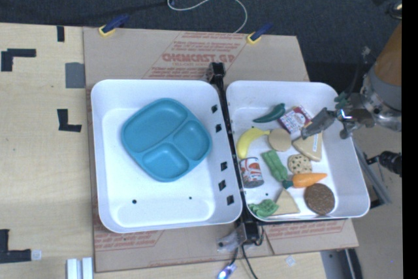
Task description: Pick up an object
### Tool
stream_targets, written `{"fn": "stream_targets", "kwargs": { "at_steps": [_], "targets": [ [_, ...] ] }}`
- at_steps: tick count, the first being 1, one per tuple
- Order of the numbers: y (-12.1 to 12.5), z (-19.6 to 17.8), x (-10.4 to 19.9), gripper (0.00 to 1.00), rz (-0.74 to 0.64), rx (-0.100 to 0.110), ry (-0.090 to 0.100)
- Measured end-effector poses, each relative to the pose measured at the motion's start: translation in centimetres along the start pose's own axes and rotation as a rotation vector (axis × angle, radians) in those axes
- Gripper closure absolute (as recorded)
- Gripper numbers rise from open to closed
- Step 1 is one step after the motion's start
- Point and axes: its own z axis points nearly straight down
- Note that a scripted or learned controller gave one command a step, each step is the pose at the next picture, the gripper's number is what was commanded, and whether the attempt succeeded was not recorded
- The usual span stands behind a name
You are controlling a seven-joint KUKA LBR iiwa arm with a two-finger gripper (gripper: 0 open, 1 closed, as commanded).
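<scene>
The right bin (339, 160) holds several toy foods: a yellow banana (250, 139), a green chili (269, 114), a red packet (294, 119), a cheese wedge (311, 148), a chip cookie (299, 163), a carrot (308, 178), a small can (251, 172) and a brown patty (319, 198). My gripper (328, 127) hangs over that bin's right side, above the cheese wedge, open with nothing between its fingers. One finger (315, 125) points down-left toward the red packet.
A blue divided plate (166, 138) lies in the left bin (104, 160). A green cucumber (275, 166), a lettuce leaf (263, 208) and a sandwich wedge (286, 202) crowd the right bin's front. The bins' shared wall (225, 140) runs between them.
</scene>
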Motion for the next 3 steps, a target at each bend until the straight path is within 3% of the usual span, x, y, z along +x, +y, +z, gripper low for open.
{"fn": "stream_targets", "kwargs": {
  "at_steps": [1, 2, 3],
  "targets": [
    [0.0, -1.0, 0.0, 1.00, -0.001, 0.001, 0.000],
    [-2.5, -25.3, 6.0, 1.00, -0.004, -0.021, -0.003],
    [-3.4, -26.6, 14.4, 1.00, -0.009, -0.004, 0.001]
  ]
}}
